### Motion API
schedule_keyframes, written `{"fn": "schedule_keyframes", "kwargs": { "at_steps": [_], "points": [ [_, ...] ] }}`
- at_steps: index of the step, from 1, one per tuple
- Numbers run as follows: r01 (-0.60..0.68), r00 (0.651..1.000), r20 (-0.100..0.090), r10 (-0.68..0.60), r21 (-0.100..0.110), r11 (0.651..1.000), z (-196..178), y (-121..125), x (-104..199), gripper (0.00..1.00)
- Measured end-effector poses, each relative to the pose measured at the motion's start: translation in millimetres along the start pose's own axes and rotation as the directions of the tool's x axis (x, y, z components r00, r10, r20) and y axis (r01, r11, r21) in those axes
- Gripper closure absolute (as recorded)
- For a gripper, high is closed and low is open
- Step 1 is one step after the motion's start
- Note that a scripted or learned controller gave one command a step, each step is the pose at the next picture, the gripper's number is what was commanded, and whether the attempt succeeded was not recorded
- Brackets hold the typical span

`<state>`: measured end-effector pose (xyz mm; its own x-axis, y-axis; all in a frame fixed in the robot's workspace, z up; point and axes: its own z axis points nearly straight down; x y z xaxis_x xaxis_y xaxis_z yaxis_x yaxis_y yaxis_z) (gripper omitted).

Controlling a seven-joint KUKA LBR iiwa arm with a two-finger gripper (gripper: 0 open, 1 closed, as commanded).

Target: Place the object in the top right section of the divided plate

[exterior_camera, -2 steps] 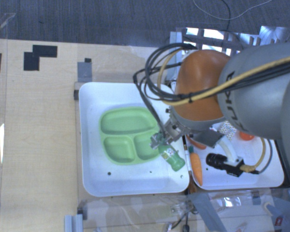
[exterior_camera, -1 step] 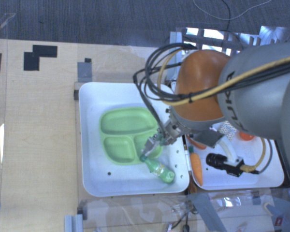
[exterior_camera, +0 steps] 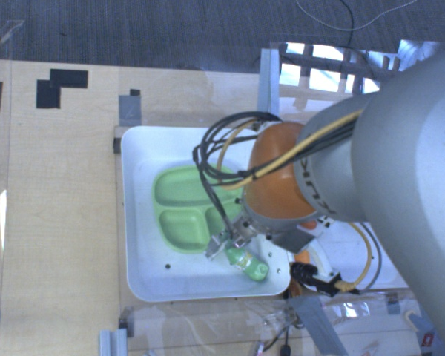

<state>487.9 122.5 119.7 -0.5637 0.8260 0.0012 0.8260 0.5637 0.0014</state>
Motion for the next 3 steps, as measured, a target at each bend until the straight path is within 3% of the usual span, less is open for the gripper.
{"fn": "schedule_keyframes", "kwargs": {
  "at_steps": [1,2,3],
  "points": [
    [0.015,1.000,-0.011,-0.015,0.009,1.000,-5,1,7,1.00],
    [0.259,0.966,-0.003,-0.259,-0.020,0.966,-68,-38,-61,1.00],
    [0.545,0.839,0.002,-0.545,0.000,0.839,-96,3,4,1.00]
  ]
}}
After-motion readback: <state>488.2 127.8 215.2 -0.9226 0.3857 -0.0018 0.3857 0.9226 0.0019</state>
